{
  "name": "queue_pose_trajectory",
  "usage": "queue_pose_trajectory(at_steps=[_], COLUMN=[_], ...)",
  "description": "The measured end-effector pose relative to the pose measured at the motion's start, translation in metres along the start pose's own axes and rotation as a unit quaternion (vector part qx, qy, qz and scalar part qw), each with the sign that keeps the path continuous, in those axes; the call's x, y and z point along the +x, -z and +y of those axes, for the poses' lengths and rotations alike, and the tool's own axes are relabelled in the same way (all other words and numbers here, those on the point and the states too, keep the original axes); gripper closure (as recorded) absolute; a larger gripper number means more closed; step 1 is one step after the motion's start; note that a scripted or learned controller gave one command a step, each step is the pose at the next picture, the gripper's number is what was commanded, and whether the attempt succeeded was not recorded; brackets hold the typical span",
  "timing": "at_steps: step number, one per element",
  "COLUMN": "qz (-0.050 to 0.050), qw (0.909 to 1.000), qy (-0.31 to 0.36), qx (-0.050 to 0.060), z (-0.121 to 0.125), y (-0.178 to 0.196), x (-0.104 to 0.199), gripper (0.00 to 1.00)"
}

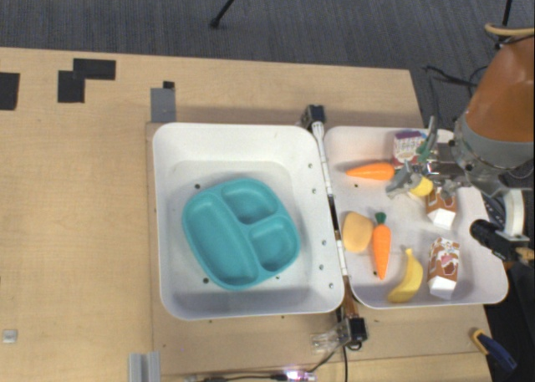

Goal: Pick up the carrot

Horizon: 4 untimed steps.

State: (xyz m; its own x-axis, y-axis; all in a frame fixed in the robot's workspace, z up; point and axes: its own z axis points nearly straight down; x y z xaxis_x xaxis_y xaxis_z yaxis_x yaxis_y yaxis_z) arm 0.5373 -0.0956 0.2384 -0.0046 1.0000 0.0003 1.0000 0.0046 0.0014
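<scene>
The carrot [381, 248], orange with a green top, lies lengthwise in the right bin [481, 295], near its middle front. A second orange, carrot-like piece [370, 172] lies crosswise at the back of the same bin. My gripper [414, 168] hangs over the back of the right bin, just right of that crosswise piece and well behind the green-topped carrot. Its fingers [399, 182] are spread open and hold nothing. A small yellow item [420, 188] sits right beneath it.
The right bin also holds a yellow potato-like lump [357, 231] touching the carrot's left side, a banana [406, 278], a brown-and-white carton [443, 266], a white block [441, 219] and a purple carton [407, 145]. A teal divided plate [241, 231] lies in the left bin [171, 205].
</scene>
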Motion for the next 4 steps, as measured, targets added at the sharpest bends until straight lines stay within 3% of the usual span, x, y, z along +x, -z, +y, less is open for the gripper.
queue_pose_trajectory(at_steps=[1,2,3,4], qz=[0.000,0.000,0.000,0.000], qw=[0.9999,0.9962,0.9962,1.0000], qy=[-0.012,-0.087,-0.087,0.005], qx=[0.001,-0.002,-0.005,-0.001], z=[-0.021,-0.020,-0.018,-0.050], y=[-0.121,-0.152,-0.141,-0.054], x=[0.002,0.005,0.006,0.061], gripper=[0.00,0.00,1.00,1.00])
